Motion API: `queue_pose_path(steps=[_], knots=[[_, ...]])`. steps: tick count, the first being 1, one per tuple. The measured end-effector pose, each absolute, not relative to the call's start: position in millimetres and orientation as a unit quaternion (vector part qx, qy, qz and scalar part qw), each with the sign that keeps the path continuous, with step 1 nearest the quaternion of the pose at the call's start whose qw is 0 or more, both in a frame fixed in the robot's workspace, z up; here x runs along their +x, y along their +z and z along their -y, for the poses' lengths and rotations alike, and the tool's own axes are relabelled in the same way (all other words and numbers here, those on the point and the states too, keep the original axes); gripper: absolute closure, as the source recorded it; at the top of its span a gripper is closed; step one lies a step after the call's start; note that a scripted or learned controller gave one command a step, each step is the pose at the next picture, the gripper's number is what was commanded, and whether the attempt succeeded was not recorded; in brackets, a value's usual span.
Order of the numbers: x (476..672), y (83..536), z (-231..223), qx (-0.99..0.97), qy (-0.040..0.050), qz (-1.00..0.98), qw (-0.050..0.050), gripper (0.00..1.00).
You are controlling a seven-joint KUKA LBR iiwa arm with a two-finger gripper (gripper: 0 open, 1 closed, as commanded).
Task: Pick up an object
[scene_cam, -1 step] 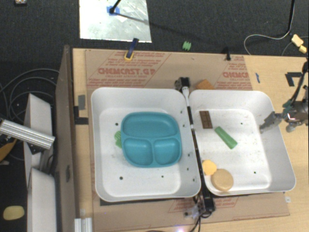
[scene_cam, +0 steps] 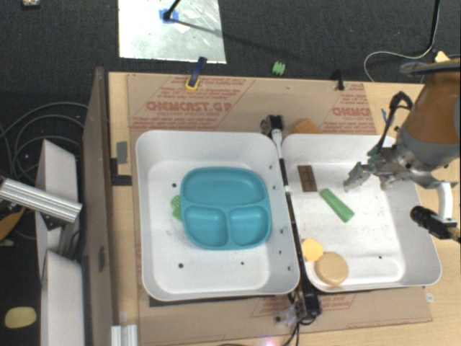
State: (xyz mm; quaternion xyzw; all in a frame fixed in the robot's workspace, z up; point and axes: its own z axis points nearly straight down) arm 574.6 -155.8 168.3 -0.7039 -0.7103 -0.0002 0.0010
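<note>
A blue divided tray (scene_cam: 225, 207) fills the left bin (scene_cam: 155, 265), with a green piece (scene_cam: 175, 206) peeking from its left edge. In the right bin (scene_cam: 414, 269) lie a brown block (scene_cam: 307, 178), a green stick (scene_cam: 336, 205), a yellow piece (scene_cam: 312, 249) and a tan disc (scene_cam: 332, 268). The end effector (scene_cam: 369, 175) hovers just right of the stick, fingers spread, holding nothing.

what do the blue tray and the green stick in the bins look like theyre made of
Blue divided tray: probably moulded plastic, going by its even teal colour, rounded compartments and soft matte sheen. Green stick: likely plastic or painted wood, with flat uniform colour and straight edges; too small to tell which. Both bins look like smooth white plastic.
</note>
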Motion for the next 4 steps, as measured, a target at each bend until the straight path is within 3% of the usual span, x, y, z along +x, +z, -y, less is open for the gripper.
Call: queue_pose_path(steps=[1, 2, 3, 4], knots=[[563.3, 88, 138, -0.706, 0.0008, 0.709, 0.002, 0.00], [568.1, 85, 141, -0.706, -0.0008, 0.708, -0.001, 0.00], [568.9, 96, 141, -0.706, -0.0015, 0.708, -0.002, 1.00], [560.1, 190, 70, -0.703, -0.0037, 0.711, -0.002, 1.00]])
